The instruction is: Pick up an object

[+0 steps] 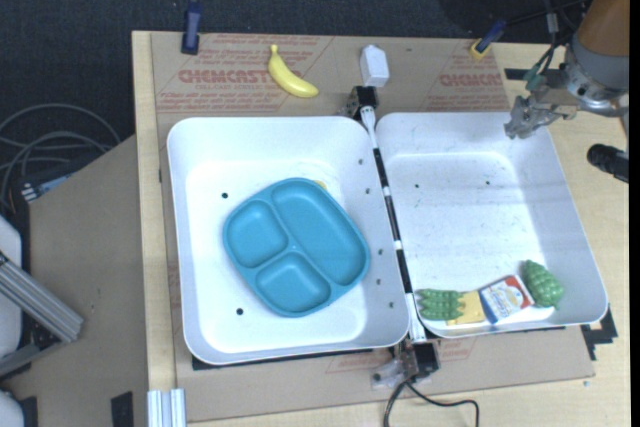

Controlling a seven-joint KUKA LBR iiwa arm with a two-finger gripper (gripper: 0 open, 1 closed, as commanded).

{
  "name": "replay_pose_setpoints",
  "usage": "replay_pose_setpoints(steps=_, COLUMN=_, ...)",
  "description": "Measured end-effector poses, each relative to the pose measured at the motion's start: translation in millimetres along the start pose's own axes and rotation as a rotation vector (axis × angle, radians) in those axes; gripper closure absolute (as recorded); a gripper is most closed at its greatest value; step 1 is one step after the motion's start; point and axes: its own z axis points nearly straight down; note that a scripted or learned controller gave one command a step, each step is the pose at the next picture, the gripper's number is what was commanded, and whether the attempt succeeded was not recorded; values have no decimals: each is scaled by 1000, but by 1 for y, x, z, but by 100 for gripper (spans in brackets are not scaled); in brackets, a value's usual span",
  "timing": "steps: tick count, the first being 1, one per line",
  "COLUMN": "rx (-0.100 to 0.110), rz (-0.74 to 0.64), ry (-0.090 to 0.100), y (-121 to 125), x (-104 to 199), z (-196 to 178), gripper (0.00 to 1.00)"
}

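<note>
Camera view: blue tray (294, 246) long axis upper-left to lower-right in left bin (190, 215); hand (524, 119) grip indiscernible.

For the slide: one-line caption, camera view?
Gripper above right bin's far rim; blue tray in left bin.

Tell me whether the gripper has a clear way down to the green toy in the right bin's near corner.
Probably yes. The gripper hangs at the right bin's far edge, and nothing lies between it and the green toy, though a small carton touches it.
</note>
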Motion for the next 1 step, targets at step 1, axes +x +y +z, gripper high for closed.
replay_pose_setpoints(steps=1, rx=0, rz=0, ry=3, y=0, x=51, z=-49, gripper=100)
